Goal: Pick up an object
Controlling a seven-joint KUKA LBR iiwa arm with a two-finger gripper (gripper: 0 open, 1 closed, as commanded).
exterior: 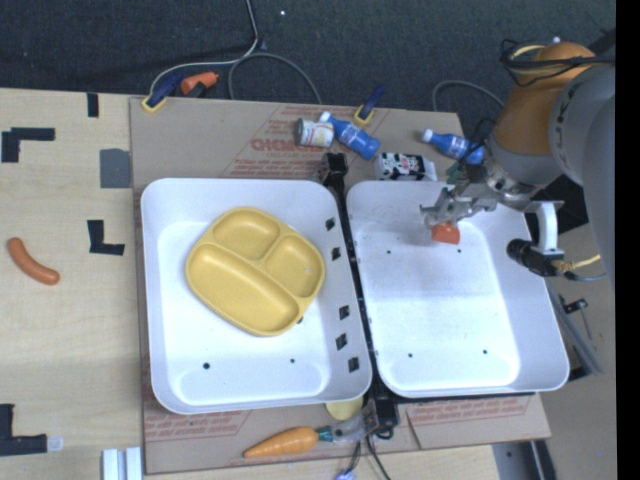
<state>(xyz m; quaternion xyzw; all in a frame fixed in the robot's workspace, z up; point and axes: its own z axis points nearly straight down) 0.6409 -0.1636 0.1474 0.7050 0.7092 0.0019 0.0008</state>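
A small red-orange object sits in the back part of the right bin, close to its far wall. My gripper hangs right over this object, at or just above its top, and the arm reaches in from the right. The gripper's body hides where it meets the object. A yellow divided plate lies in the middle of the left bin.
Behind the bins lie blue-and-white bottles and a blue clamp. An orange carrot rests on the cardboard in front of the bins. A sausage lies far left on the wooden bench. Cables run along the back.
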